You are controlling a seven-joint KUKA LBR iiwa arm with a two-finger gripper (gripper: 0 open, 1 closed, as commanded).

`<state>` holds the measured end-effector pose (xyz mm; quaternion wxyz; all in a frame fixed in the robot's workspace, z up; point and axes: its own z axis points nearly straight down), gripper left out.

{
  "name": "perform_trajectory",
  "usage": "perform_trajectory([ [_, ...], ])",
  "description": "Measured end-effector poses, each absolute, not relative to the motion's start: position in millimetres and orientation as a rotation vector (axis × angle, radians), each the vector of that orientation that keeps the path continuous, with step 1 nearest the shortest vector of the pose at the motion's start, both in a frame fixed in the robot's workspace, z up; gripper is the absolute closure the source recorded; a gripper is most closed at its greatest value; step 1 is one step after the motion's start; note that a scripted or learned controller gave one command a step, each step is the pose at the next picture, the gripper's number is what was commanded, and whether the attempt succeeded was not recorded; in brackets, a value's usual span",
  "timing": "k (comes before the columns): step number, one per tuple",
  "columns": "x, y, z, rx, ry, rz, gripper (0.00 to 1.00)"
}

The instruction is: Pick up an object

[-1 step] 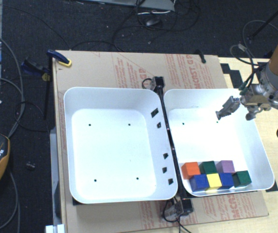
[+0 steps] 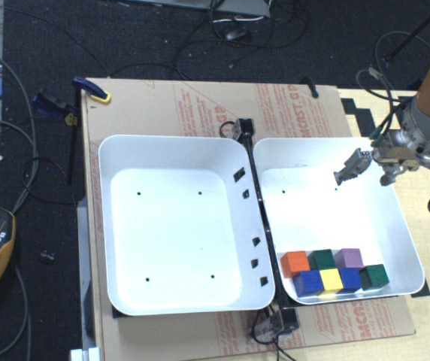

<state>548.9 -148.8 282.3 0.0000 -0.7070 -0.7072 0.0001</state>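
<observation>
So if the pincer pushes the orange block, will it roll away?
Probably not: the orange block has flat cube faces, so it should slide. It looks stiff. It sits against the green block and blue block, so those may shift too.

Tabletop (image 2: pixel 170 107): pale board printed with red lettering | two shallow white bins side by side, left bin (image 2: pixel 117 224), right bin (image 2: pixel 407 235) | blue-and-yellow clamp (image 2: pixel 91 89) at far-left corner
</observation>
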Motion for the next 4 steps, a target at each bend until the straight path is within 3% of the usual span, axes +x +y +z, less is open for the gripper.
perform_trajectory([
  [3, 558.0, -155, 142, -2.219, -2.220, 0.003, 0.00],
  [4, 558.8, -155, 155, -2.222, -2.221, 0.000, 1.00],
])
